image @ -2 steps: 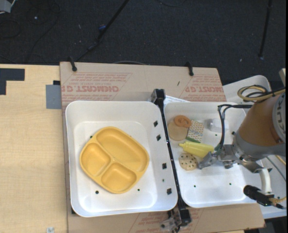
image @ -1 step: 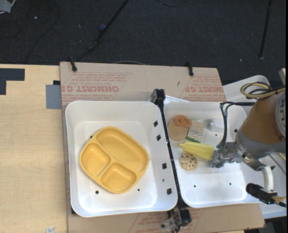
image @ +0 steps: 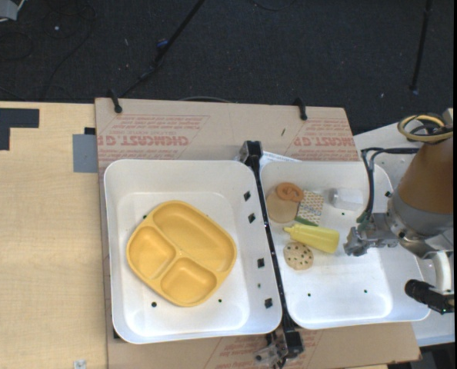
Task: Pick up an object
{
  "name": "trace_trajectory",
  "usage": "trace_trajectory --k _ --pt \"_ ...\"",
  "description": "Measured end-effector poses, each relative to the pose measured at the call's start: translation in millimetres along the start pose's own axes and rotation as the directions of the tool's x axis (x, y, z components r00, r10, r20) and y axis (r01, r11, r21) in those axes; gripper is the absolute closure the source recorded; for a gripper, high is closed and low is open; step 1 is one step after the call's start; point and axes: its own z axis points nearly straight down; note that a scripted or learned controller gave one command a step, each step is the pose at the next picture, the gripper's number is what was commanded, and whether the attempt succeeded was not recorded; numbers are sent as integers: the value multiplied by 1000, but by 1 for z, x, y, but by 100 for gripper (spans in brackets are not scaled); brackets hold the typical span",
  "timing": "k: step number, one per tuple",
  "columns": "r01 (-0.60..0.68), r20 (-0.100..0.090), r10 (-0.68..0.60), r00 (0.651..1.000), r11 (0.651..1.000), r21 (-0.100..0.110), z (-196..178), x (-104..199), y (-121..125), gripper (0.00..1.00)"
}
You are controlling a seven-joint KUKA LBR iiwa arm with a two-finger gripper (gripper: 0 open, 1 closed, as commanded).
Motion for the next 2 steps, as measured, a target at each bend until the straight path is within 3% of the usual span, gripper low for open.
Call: trace_trajectory --k 2 --pt "1 1 -1 1000 1000 -1 -89 -10 6 100"
